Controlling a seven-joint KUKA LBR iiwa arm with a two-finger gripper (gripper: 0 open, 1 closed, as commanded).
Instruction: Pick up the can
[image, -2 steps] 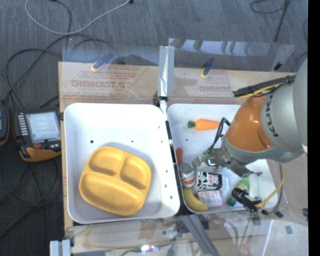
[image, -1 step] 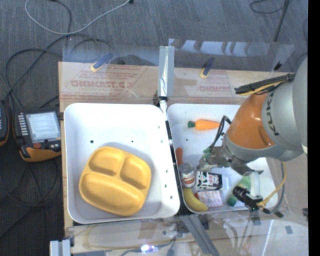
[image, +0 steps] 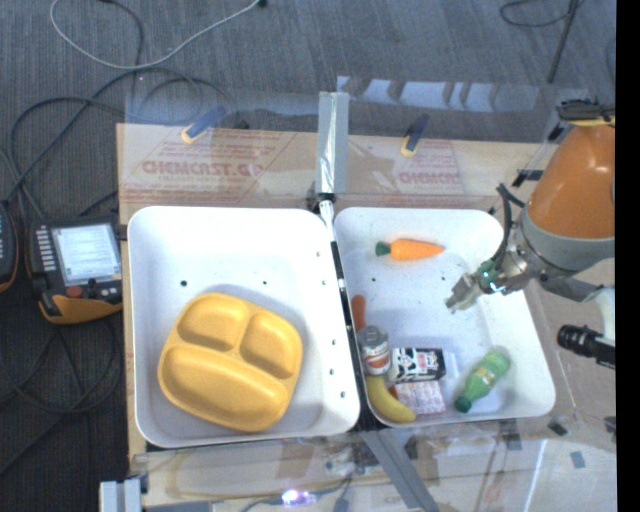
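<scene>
Camera view looks down on a worktop (image: 150, 160) with two white bins side by side. From the right the grey arm (image: 572, 215) with its orange band reaches over the right bin (image: 470, 220), much of the arm cut off by the frame edge. Its end effector (image: 466, 293) hangs over the bin's right-middle part, above bare floor, small and dark against the white; I cannot tell from here whether it is spread or closed, and I see nothing in it. The can (image: 375, 351) stands at the near left of that bin, close to the dividing wall, well apart from the end effector. Just beside it on the near side lies a banana (image: 389, 400), and to its right a small black-and-white carton (image: 418, 364) with a pinkish packet (image: 425, 399) below it, its print too small to read. A green bottle (image: 482, 378) lies tilted in the near right corner. A carrot (image: 410, 250) lies at the far side. A small orange-red thing (image: 358, 310) sits against the divider, hard to make out. The left bin (image: 160, 240) holds a yellow divided tray (image: 231, 360).
</scene>
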